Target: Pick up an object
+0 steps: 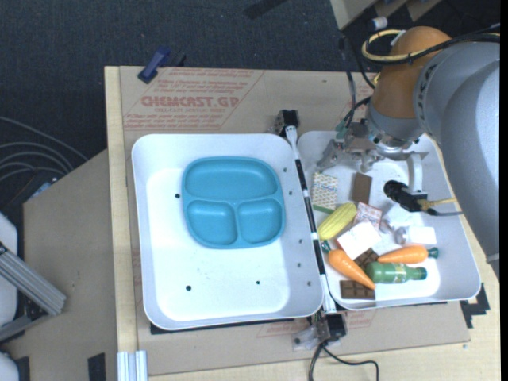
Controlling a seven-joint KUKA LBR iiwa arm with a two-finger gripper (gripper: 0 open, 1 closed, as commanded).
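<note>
Camera view | end effector (373, 155) above right bin (464, 272) | corn (336, 220) just below-left

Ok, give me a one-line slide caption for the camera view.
KUKA arm's gripper poised over right bin of toy food, blue divided plate in left bin.

Toy foods (373, 248) lie heaped in the right bin (459, 280).
</note>
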